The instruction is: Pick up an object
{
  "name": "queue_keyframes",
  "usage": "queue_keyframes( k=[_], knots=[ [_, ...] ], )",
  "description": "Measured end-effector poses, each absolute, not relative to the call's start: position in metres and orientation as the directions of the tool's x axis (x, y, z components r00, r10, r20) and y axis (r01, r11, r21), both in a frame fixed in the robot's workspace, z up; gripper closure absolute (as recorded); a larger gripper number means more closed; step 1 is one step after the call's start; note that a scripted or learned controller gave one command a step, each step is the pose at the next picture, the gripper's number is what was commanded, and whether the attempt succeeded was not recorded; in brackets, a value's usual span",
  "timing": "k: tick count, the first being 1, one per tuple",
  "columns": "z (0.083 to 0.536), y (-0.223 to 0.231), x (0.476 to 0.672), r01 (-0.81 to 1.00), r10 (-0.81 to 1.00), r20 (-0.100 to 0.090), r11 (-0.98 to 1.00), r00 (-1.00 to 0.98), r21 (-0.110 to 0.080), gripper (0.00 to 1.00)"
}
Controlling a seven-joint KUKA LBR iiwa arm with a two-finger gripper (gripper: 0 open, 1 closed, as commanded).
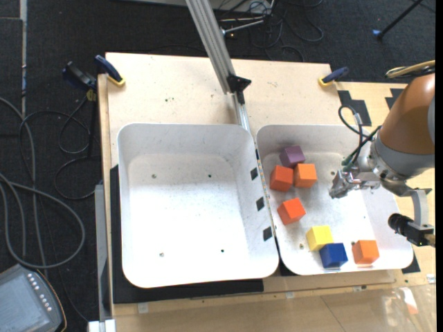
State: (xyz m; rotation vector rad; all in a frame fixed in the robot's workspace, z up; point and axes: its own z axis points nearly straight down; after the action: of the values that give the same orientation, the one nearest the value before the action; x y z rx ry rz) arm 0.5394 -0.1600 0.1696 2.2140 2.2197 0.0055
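White plastic bins are seen side by side on the desk (173, 81) from above. Seven blocks are gathered in the right bin (325, 133): a purple block (292, 155), three orange blocks clustered below it (282, 178) (306, 175) (291, 210), and a yellow block (318, 237), blue block (333, 255) and fourth orange block (365, 252) near the front rim. Open floor is left along the bin's right side, where the hand (344, 183) is lowered, apart from every block. The left bin (128, 185) is shown with bare floor. The arm (408, 126) is cut off by the frame; whether the hand is wide or narrow cannot be told.
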Motion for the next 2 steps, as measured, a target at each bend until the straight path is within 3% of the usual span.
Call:
queue_keyframes(
  k=[2],
  knots=[
    [0.249,-0.171,0.540,1.000,1.000,-0.002,0.003,-0.003,0.005,1.00]
  ],
)
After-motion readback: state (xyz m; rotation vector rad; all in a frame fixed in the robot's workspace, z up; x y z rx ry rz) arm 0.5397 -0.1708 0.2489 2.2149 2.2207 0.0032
